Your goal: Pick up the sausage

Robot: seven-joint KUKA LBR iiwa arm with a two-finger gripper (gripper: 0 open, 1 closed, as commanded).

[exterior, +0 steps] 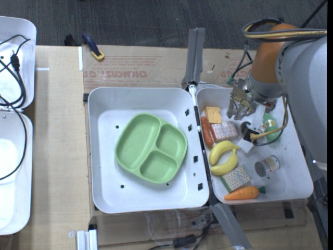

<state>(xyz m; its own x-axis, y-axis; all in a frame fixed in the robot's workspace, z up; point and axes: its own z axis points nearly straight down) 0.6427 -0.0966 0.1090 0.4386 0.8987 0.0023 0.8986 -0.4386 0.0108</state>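
sausage [207,132] at bin wall | banana [224,157], cheese [213,114] beside | pincer [238,111] above

A wooden bench [57,139] bears two white bins [101,155] [291,189] side by side

Looked like a robotics lab: plywood bench [57,139] over dark carpet [156,9], two white bins [96,155] clamped side by side, loose black cables [13,82], toy food for testing, a grey industrial arm [307,87].
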